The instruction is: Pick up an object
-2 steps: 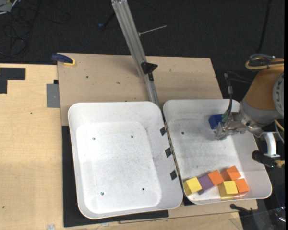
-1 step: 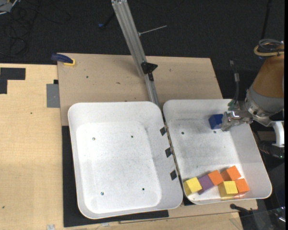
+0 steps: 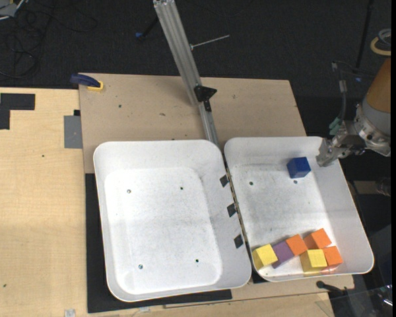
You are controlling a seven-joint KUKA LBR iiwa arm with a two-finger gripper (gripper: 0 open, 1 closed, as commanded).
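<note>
A blue cube [image 3: 298, 167] lies in the right bin [image 3: 277, 203] near its far right corner. At that bin's near right corner sits a cluster of blocks: a yellow one [image 3: 265, 255], a purple one [image 3: 282, 252], orange ones [image 3: 296, 245] and another yellow one [image 3: 313, 260]. My gripper [image 3: 331, 152] hangs at the right bin's far right rim, just right of the blue cube and apart from it. Nothing shows between its fingers.
The left bin [image 3: 160, 220] stands beside the right one, joined by black clips [image 3: 231, 209]. A slanted aluminium rail [image 3: 185, 58] rises behind the bins. A blue and yellow clamp [image 3: 87, 81] lies at the bench's far left corner.
</note>
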